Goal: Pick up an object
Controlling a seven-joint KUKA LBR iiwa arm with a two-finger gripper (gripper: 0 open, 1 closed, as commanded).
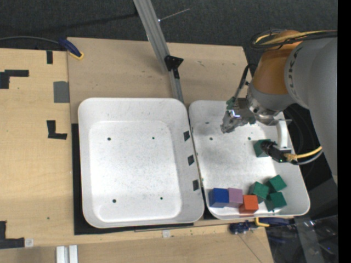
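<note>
Arm [296,70] reaches in from right, bent down over right bin [219,111]. End effector [230,122] hangs above bin's far end; grip state cannot be told.

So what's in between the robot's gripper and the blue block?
Just bare white bin floor. In the camera view, the gripper hangs near the top of the right bin, and the blue block sits at the bottom edge, with no other block between them.

Gripper [229,120] above the right bin [219,147] — blue cube [219,196], orange cube [250,203], green blocks [269,192] along its near edge.
</note>
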